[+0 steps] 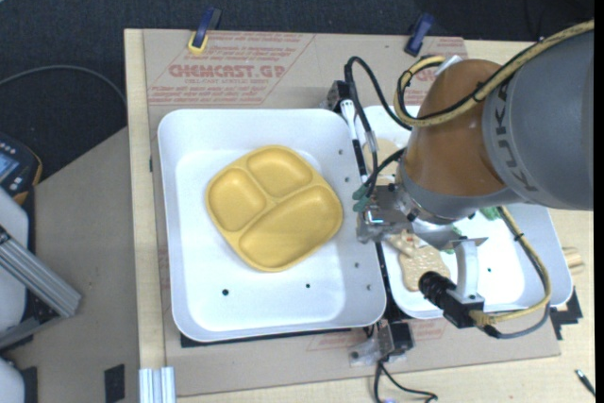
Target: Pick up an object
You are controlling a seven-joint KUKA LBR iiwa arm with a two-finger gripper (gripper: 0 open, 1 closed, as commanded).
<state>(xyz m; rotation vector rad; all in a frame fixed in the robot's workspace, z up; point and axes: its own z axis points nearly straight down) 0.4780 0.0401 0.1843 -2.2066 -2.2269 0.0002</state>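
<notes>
A smooth yellow plastic plate (275, 207) with three dips (one big, two small) lies in the middle of the left white bin (198, 297). The big grey and orange arm (491, 132) leans low over the right bin (528, 283), covering most of it. A bumpy tan thing (415, 258) peeks out under the arm. I cannot tell how the gripper stands.

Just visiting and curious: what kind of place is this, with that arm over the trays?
Probably a robot test lab: a cabled arm over two white bins, a yellow plate.
</notes>
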